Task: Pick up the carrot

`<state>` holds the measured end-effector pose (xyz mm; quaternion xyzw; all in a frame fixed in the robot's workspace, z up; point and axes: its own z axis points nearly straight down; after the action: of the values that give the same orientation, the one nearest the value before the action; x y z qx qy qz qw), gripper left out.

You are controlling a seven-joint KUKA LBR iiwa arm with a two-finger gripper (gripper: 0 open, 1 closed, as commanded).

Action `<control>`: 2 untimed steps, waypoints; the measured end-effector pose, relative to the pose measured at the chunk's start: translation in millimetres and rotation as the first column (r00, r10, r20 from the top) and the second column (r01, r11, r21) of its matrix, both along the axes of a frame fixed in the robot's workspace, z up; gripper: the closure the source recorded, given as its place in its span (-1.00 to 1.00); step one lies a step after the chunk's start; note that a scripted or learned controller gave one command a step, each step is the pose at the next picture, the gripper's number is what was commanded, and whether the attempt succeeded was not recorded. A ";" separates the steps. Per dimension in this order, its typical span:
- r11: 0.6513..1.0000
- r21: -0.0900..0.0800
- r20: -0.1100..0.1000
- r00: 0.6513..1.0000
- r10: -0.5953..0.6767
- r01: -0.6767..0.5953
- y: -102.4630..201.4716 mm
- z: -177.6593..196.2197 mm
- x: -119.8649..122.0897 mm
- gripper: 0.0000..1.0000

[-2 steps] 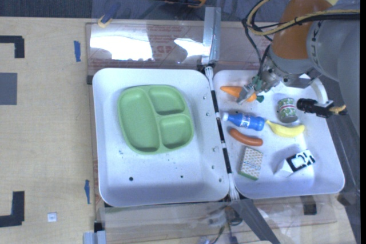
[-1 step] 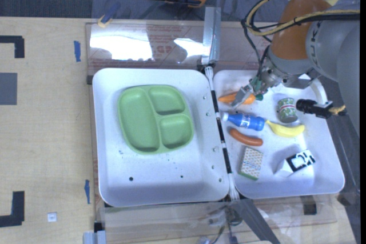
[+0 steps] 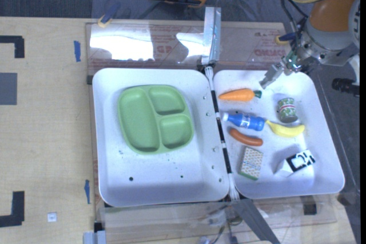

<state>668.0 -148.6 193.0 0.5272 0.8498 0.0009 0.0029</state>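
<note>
Gripper: the gripper [image 3: 270,78] hangs over the far edge of the right bin [image 3: 326,123], near its far middle part. I cannot tell from this slanted view how it stands, because it looks small and partly blurred.
Arm: the arm [image 3: 331,14] comes in from the right, over the far right corner of the right bin, with the orange band above the wrist.
Carrot: the carrot [image 3: 237,95] lies flat in the right bin, near its far left corner, with the green end pointing to the right. It is just beside the gripper tip but apart from it; nothing holds it.
Blue bottle: the blue bottle [image 3: 246,120] lies on its side near the left edge of the right bin, just on the near side of the carrot.
Sausage: the sausage [image 3: 246,137] lies near the blue bottle, closer to the near edge.
Can: the small can [image 3: 286,108] stands upright in the middle of the right bin.
Banana: the banana [image 3: 287,129] lies touching the can on its near side.
Patterned packet: the packet [image 3: 251,162] lies near the near left corner of the right bin.
Black-and-white block: the block [image 3: 299,161] lies toward the near right corner.
Left bin: the left bin [image 3: 108,168] carries a green divided tray [image 3: 154,118] in its middle part, toward the far edge.
</note>
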 end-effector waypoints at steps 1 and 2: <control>0.967 0.001 -0.004 0.967 0.256 -0.256 23.9 -38.3 -0.4 -1.00; 0.991 0.003 -0.017 0.991 0.132 -0.132 44.7 -107.1 -7.3 -1.00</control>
<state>660.7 -103.9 86.0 0.4697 0.8828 -0.0027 -0.0050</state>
